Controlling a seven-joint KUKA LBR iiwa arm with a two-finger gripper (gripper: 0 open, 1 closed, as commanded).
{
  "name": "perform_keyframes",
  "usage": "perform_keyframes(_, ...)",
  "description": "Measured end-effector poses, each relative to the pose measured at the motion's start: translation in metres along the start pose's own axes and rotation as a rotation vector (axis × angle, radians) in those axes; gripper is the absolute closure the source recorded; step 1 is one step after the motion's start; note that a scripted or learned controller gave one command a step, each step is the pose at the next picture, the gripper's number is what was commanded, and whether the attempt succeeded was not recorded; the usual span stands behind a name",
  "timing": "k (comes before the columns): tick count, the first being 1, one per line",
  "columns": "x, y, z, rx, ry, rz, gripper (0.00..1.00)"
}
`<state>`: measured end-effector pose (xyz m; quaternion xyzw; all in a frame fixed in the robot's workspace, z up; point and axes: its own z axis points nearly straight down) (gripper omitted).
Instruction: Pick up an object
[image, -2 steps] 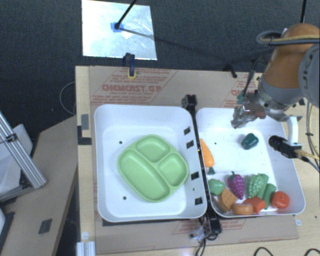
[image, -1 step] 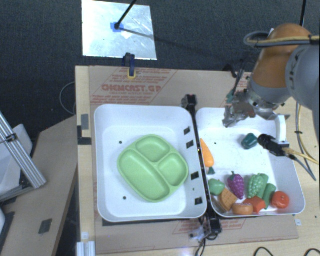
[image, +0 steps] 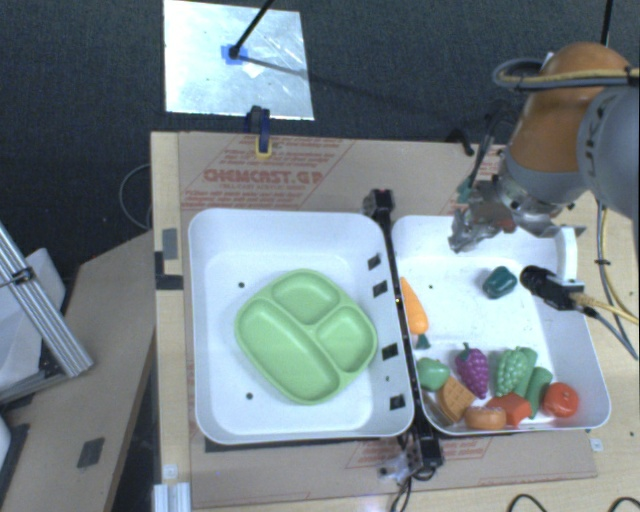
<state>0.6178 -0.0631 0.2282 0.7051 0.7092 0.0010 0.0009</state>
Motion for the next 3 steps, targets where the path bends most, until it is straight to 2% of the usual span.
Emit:
perform_keyframes(1,0.003,0.007,-0.005,0.000,0.000,-0.001,1.00)
perform_keyframes(2,0.019,0.003,0.001,0.001,0.000,-0.002,1.00)
perform_keyframes(3,0.006,0.006,0.014,0.001,-0.001,0.006,1.00)
